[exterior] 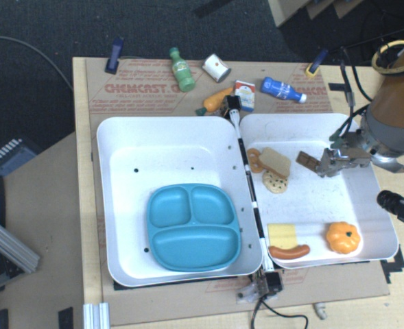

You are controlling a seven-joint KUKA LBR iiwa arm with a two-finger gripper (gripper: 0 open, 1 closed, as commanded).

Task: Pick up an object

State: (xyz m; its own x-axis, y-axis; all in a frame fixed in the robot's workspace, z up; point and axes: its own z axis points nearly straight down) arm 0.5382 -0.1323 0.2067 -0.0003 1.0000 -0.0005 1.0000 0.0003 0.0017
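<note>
A small dark brown flat piece (pixel 306 160), roughly rectangular and tilted, lay in the far part of the right shallow white bin (pixel 366 249). The hand (pixel 327 166) reached in from the right and sat just beside that piece, its metal tips at the piece's right end; whether they were spread or pressed together could not be told, nor whether they touched the piece.

To the left of the brown piece, near the wall between the bins, lay a tan slice of toy bread (pixel 275 162), an orange pretzel-shaped toy (pixel 254 160) and a round speckled biscuit (pixel 276 182), close together and partly overlapping. Along the near edge of the same bin lay a pale yellow square block (pixel 281 235), a reddish-brown toy sausage (pixel 289 251) just in front of it, and a small orange toy pumpkin (pixel 343 238) to the right. The middle of the right bin, between the far group and the near row, was bare white floor.

The left shallow white bin (pixel 119 163) held a blue three-part plastic plate (pixel 193 226) in its near half.

On the bench (pixel 92 184) beyond the bins lay a green toy bottle (pixel 182 70), a white cylinder (pixel 216 68), a blue toy bottle (pixel 282 90), a small white and red carton (pixel 244 94) and an orange toy (pixel 217 101).
</note>
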